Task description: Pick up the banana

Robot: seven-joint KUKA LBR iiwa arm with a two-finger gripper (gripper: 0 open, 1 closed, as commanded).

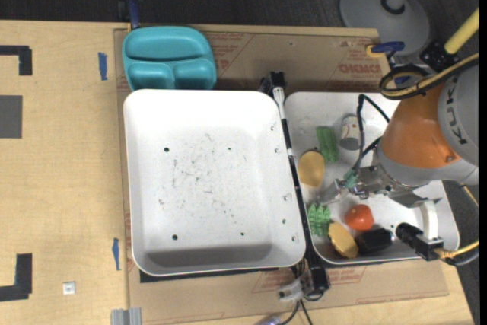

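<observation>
At the near edge of the right bin (445, 236), a yellow piece (343, 240) lies beside a black object (373, 241) and a red-orange one (360, 218); a green item (318, 218) sits just left. Farther in, by the left wall, rests the banana (310, 168), a pale yellow lump lying free, with a green block (328, 143) beyond it. The tool (351, 180) hangs just right of the banana, likely lining up a grasp; how far it is open I cannot tell. The left bin (205, 179) adjoins, a teal tray (169, 57) farthest on the counter (61, 186).
</observation>
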